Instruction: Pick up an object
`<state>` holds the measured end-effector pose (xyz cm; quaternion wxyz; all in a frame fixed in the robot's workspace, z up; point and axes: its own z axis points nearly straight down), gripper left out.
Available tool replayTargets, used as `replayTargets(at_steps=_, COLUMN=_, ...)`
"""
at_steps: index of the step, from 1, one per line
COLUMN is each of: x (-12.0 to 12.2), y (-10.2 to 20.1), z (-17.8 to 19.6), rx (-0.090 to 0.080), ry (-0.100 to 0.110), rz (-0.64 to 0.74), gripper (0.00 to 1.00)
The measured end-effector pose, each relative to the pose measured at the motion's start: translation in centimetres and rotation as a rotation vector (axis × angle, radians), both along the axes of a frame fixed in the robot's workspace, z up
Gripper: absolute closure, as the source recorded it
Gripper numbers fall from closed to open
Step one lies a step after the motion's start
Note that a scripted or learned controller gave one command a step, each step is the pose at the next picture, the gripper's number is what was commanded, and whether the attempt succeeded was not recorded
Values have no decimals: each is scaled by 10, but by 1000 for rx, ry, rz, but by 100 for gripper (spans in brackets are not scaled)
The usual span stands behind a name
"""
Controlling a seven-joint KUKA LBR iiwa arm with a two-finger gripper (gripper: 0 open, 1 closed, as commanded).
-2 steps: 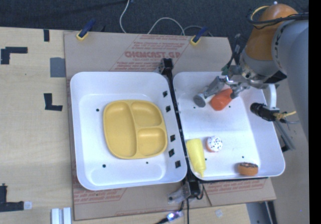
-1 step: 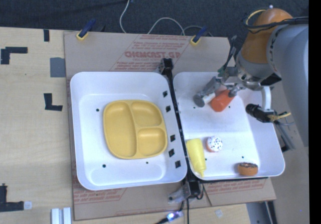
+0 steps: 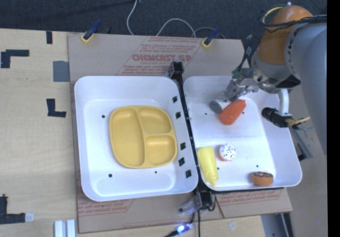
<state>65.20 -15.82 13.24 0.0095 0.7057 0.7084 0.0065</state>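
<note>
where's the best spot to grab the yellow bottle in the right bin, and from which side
Probably across the middle of the yellow bottle, coming straight down. It lies flat against the right bin's left wall, long axis running near to far, so the fingers would have to close along that axis or nudge it off the wall first.

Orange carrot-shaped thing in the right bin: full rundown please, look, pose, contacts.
The orange carrot-shaped thing is smooth and looks like plastic, rounded and thick at its lower-left end. It lies tilted, running from lower left to upper right, on the floor of the right bin in its upper half. The pincer sits right at its upper-left side with a grey tip against it; whether it is gripped cannot be told.
</note>
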Motion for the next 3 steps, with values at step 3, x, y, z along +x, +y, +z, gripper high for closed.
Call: replayTargets(at_steps=3, x=-2, y=8, z=77, rx=3, ry=25, rz=-2, gripper=100)
